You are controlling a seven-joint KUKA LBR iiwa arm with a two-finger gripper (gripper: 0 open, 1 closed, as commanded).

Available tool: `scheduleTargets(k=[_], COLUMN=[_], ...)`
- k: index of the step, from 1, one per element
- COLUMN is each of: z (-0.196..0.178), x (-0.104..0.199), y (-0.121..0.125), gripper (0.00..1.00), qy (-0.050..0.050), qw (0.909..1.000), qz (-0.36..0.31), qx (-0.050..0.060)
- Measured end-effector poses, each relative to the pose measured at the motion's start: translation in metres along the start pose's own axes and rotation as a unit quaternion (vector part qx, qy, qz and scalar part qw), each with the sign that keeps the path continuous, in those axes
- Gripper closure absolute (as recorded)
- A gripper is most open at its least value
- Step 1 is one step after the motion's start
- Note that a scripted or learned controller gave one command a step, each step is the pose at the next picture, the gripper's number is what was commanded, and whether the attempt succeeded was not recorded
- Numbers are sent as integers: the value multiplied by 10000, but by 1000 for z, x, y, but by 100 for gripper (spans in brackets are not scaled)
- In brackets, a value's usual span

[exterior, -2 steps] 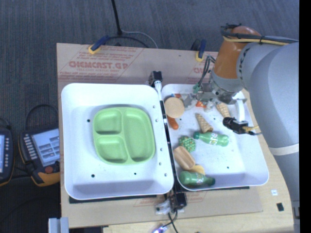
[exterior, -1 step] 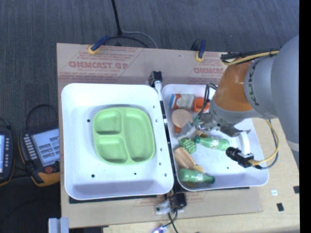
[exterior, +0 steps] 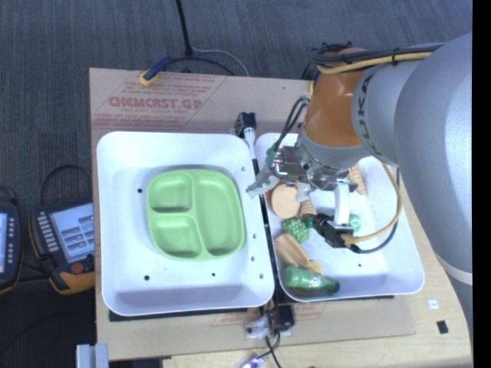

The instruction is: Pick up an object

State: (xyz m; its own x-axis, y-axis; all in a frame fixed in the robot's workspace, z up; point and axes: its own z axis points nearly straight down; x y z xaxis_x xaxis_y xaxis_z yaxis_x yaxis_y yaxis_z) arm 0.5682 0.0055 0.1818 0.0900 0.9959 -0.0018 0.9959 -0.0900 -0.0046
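My gripper [exterior: 313, 192] hangs low over the upper middle of the right bin [exterior: 399, 271], under the orange wrist band. Several toy food pieces lie below and beside it. A tan round piece [exterior: 283, 201] sits just left of the gripper, near the bin's left wall. Right under the gripper is a knobbly green piece [exterior: 294, 229], touching a tan wedge [exterior: 289, 248] below it. A glossy green piece [exterior: 311, 283] lies against the bin's front wall, with a small yellow bit [exterior: 315, 267] on top. The arm hides part of the bin's far side.
The left bin [exterior: 123, 267] holds a green divided plate [exterior: 195, 213] in its middle. A black cable with a dark connector [exterior: 331, 232] loops off the gripper over the right bin. A handheld controller [exterior: 65, 240] lies on the floor at the left.
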Motion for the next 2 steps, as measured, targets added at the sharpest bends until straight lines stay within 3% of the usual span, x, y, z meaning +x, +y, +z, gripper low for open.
scheduleTargets(k=[1,2], z=[0,0], x=[-63,-1], y=[-7,2], gripper=[0,0], qy=[-2,2], qw=[9954,9999], qz=[953,143], qx=[7,5])
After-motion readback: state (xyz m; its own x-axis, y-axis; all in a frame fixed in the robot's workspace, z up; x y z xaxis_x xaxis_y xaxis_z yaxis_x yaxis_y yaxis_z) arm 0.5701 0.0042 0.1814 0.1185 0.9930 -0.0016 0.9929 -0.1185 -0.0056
